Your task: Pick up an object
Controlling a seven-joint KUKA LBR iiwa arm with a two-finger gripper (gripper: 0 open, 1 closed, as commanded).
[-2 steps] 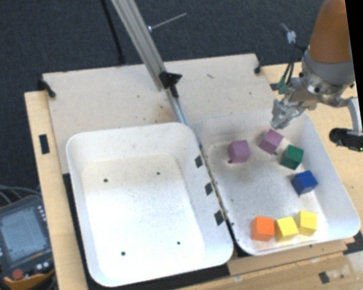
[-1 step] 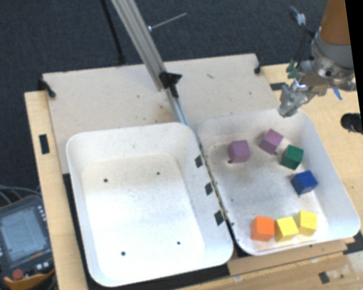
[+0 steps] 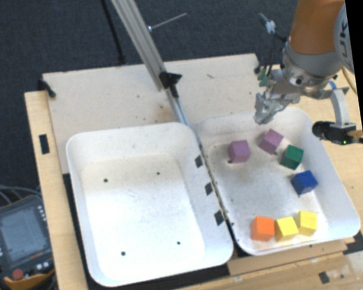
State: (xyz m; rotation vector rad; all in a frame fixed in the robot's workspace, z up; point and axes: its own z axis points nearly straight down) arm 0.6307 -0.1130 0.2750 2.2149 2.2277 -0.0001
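Observation:
The right bin [image 3: 332, 217] holds several small blocks. Two purple blocks sit toward its far side, one [image 3: 239, 151] left of the other [image 3: 271, 140]. A green block [image 3: 292, 156] and a blue block [image 3: 304, 181] lie to the right. An orange block [image 3: 263, 228] and two yellow blocks [image 3: 287, 228] [image 3: 308, 221] line the near edge. My gripper [image 3: 264, 112] hangs above the bin's far edge, just beyond the right purple block, with nothing visibly held.
The left bin [image 3: 142, 200] lies beside the right one. A slanted metal bar [image 3: 143, 39] reaches from the top down to the gap between the bins. A handheld controller [image 3: 15, 238] sits off the bench at the left.

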